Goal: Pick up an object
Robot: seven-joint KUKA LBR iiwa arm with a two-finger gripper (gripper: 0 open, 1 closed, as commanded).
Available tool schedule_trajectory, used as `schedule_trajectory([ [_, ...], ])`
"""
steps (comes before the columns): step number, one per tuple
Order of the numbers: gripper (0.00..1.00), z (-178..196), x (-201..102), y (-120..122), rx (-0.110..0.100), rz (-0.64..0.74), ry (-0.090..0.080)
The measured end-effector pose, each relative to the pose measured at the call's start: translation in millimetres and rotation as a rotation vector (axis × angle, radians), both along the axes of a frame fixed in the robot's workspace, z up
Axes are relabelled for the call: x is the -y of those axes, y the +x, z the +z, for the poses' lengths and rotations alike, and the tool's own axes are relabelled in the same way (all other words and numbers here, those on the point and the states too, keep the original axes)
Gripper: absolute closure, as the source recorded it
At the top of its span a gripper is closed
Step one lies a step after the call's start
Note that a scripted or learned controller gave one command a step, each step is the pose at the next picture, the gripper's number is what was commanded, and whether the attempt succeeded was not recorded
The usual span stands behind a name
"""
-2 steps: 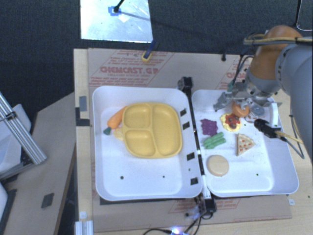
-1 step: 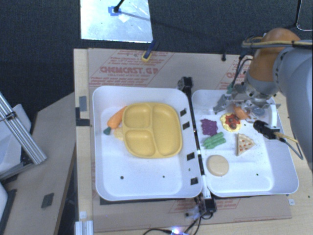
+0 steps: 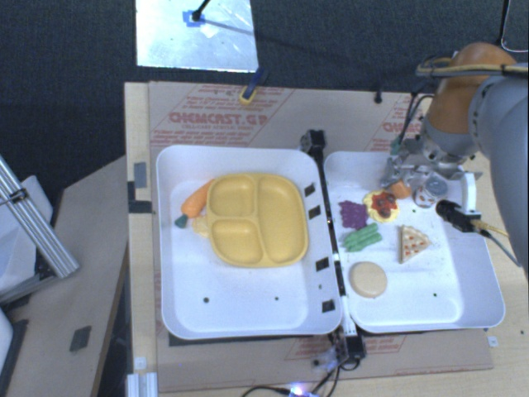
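Currently, gripper (image 3: 402, 174) is hovering low in right bin (image 3: 479, 292), back corner, w/ toy foods clustering just beside: orange piece (image 3: 400, 190), grapes (image 3: 353, 214), pizza slice (image 3: 412, 243). Finger state: can't tell; nothing visibly being held.

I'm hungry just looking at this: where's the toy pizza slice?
The pizza slice lies in the right bin, right of the green beans and up-right of the round cookie.

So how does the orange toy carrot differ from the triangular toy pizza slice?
The orange toy carrot is long, tapered and plain orange, and lies in the left white bin against the yellow divided plate. The triangular toy pizza slice is flat, tan with red spots, and lies apart in the right white bin. Both are toy food.
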State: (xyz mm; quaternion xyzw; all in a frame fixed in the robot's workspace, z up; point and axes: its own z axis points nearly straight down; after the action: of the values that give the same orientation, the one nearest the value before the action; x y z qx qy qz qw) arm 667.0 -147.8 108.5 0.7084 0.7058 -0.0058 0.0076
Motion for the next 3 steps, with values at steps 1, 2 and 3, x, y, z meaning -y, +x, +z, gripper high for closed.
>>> schedule_trajectory([
  [1, 1.00, 56, 8, 8, 0.005, 0.006, 0.017],
  [2, 1.00, 111, 8, 10, 0.005, 0.008, 0.018],
  [3, 1.00, 122, -39, 3, 0.001, 0.013, 0.020],
])
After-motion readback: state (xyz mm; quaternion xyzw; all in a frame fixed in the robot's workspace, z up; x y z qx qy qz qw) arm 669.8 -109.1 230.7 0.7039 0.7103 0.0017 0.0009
